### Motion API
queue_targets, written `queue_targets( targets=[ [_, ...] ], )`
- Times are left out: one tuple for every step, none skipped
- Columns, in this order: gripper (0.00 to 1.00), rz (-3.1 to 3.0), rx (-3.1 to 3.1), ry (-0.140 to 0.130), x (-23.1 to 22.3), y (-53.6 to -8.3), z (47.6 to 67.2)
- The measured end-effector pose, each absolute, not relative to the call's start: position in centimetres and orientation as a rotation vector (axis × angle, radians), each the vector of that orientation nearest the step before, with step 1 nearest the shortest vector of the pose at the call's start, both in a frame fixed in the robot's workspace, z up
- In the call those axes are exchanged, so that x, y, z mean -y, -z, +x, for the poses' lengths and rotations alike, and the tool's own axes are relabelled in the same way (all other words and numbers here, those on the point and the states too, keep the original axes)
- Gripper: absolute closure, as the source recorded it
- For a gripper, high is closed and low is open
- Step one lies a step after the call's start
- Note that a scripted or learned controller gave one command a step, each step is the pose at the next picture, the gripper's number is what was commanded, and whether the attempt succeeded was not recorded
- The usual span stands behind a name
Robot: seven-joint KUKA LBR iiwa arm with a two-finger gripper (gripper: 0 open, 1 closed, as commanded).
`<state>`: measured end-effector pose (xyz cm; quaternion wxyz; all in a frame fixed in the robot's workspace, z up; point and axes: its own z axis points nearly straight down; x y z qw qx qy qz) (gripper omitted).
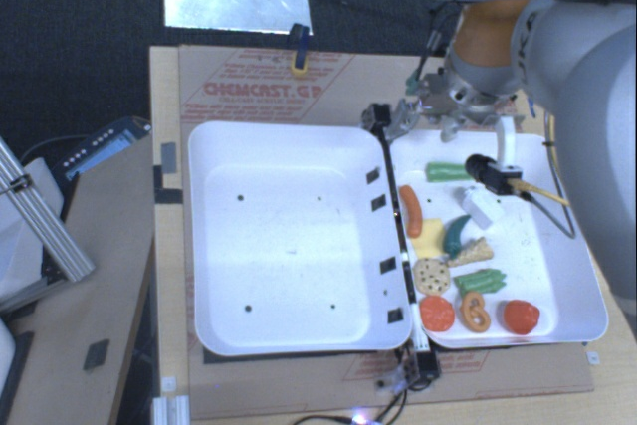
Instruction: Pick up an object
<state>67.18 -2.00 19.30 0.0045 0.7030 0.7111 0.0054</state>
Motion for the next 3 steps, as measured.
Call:
queue_targets(
  targets=[
    [0.00,2.207,-2.231,-0.014,-3.8,-24.5,67.0],
    [1.00,2.207,-2.229,-0.007,-3.3,-25.3,67.0],
    [1.00,2.204,-2.220,-0.023,-4.0,-39.8,66.9]
  ],
)
